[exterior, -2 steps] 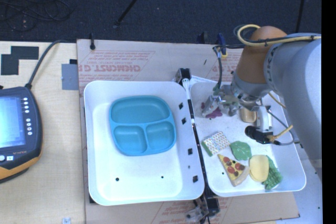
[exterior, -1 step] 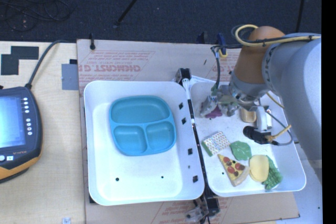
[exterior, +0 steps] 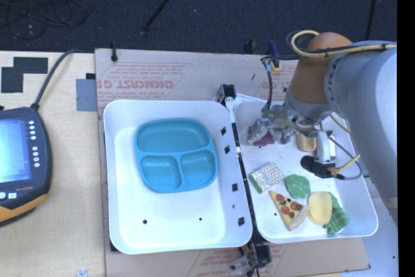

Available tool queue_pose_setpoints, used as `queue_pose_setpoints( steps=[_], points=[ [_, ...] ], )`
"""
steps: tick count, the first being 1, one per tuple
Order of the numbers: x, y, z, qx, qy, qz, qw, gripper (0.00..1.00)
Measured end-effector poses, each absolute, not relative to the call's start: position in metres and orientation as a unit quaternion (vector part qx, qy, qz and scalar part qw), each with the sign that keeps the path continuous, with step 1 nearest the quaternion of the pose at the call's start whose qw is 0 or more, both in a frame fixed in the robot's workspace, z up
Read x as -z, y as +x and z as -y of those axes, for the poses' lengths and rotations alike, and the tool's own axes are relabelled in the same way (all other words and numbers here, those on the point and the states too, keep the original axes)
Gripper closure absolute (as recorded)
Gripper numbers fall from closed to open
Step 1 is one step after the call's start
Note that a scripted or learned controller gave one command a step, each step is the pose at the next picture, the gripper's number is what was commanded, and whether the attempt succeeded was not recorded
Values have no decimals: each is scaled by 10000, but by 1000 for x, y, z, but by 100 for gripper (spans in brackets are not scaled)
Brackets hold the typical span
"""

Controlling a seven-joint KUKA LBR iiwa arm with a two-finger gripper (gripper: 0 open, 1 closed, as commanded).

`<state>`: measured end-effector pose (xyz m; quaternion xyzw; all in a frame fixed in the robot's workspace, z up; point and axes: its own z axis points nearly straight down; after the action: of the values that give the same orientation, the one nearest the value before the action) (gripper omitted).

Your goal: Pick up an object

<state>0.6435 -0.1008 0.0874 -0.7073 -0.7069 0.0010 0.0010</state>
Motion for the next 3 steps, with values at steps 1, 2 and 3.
queue_pose_setpoints(
  steps=[1, 2, 3],
  points=[
    [-87, 643, 99, -10, -7069, 7074, 12, 0],
    [-88, 644, 105, -9, -7072, 7070, 7, 0],
    [-87, 643, 98, -10, -7068, 7074, 12, 0]
  ],
)
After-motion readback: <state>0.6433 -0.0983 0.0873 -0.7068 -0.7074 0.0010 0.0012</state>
